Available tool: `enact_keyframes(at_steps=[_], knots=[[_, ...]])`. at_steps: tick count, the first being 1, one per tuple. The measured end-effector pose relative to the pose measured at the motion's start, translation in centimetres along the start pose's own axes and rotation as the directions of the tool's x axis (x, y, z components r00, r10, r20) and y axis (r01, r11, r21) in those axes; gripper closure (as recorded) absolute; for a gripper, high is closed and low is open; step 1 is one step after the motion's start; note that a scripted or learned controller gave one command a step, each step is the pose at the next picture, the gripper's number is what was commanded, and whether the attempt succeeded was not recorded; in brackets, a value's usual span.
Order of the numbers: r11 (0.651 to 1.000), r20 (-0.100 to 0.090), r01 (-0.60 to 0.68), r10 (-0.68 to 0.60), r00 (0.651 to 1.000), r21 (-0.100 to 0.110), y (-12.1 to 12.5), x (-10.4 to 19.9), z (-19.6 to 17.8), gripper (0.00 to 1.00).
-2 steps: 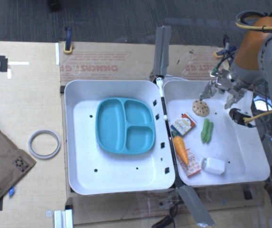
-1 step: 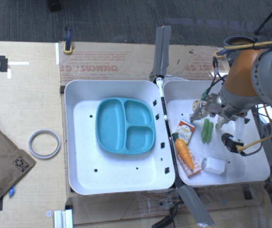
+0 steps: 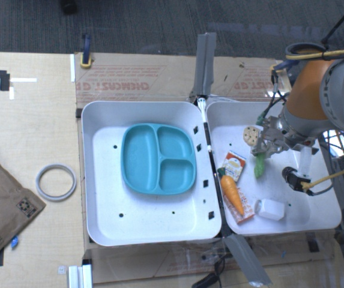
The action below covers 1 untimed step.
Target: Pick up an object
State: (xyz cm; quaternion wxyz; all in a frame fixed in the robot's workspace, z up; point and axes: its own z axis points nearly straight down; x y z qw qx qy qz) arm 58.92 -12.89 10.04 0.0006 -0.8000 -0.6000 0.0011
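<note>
Camera view, your arm (image 3: pixel 322 95) comes in from the right over the right bin (image 3: pixel 316 218). Left bin (image 3: pixel 99 221) carries a blue tray (image 3: pixel 158 159). Right bin has a box (image 3: pixel 233 165), a carrot (image 3: pixel 232 195) lying partly on it, a white block (image 3: pixel 271 209), a cookie (image 3: pixel 251 135) and a green piece (image 3: pixel 260 167). Your gripper (image 3: pixel 264 147) hangs just above the green piece, beside the cookie; cannot tell its state, or whether it touches anything. A tape ring (image 3: pixel 56 181) sits on the bench (image 3: pixel 27 137).
</note>
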Motion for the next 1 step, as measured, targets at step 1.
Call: enact_keyframes(at_steps=[1], knots=[[1.000, 0.000, 0.015, -0.015, 1.000, -0.001, 1.13, 9.20, -9.10, 1.00]])
